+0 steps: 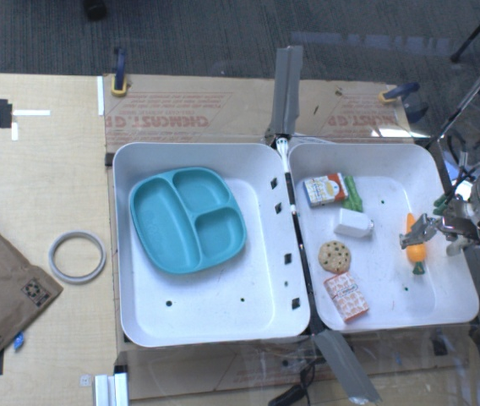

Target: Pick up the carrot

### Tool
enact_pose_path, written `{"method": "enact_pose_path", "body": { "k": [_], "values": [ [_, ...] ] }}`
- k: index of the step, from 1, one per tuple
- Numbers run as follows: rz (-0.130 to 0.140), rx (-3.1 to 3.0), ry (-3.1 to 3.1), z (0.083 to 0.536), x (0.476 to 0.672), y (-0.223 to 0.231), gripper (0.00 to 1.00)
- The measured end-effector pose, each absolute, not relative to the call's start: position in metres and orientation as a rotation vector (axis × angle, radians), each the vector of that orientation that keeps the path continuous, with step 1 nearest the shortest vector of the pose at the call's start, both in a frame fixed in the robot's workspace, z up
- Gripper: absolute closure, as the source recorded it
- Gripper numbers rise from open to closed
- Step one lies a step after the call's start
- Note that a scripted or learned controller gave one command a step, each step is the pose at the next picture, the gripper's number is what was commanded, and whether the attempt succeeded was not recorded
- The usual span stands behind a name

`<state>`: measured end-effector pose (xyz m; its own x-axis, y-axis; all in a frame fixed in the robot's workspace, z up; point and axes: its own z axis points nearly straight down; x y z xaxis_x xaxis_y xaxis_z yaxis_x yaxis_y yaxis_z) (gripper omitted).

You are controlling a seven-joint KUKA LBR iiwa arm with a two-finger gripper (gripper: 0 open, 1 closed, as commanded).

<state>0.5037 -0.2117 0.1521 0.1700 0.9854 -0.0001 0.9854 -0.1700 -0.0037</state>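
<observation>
The small orange carrot with a green tip [415, 245] lies in the right-hand shallow white bin [375, 311], toward its three o'clock side. The metal two-finger gripper [421, 233] sits right over it; its grip can't be judged here.

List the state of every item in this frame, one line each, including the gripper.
Orange carrot with green tip: lying in the right white bin, at the gripper's fingertips.
Two-finger gripper: at the carrot; grasp unclear.
Teal divided plate: flat in the left white bin, nothing on it.
Round cookie: lying flat.
White block: lying flat.
Red snack packet: lying flat.
Small carton: on its side.
Tape ring: flat on the bench.
</observation>
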Motion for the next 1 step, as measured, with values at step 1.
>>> {"method": "enact_pose_path", "body": {
  "k": [1],
  "values": [
    [0.002, -2.372, -2.059, 0.2234, 0.4806, -0.1856, 0.0]
  ]
}}
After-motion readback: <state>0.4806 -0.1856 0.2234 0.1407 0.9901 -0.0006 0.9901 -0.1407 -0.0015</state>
